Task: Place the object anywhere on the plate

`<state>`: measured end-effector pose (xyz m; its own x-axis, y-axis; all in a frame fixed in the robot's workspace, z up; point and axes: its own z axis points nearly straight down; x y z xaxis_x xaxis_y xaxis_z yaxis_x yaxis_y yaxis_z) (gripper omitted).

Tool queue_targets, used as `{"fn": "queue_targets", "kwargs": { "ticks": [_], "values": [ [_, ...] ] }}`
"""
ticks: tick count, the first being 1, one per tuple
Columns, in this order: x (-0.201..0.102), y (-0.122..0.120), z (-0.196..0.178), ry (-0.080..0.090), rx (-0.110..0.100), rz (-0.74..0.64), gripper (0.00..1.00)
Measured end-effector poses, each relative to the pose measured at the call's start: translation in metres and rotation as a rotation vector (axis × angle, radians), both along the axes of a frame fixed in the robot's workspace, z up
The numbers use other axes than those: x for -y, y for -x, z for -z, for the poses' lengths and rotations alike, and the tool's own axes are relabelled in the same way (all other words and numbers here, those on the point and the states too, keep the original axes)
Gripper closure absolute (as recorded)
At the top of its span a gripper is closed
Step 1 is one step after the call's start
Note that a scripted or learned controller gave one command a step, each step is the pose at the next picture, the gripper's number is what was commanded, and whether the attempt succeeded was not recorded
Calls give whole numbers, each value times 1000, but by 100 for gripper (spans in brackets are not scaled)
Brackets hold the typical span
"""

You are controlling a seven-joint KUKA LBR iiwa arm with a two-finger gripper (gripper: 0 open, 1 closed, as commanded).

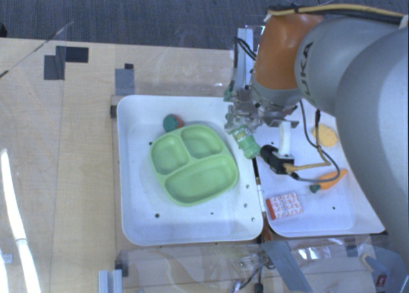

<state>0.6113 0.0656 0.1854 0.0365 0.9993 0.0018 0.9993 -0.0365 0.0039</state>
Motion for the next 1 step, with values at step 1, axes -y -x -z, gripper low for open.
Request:
{"fn": "queue_targets", "kwargs": {
  "ticks": [1],
  "values": [
    [1, 0, 0, 0, 0, 2, 0]
  ]
}}
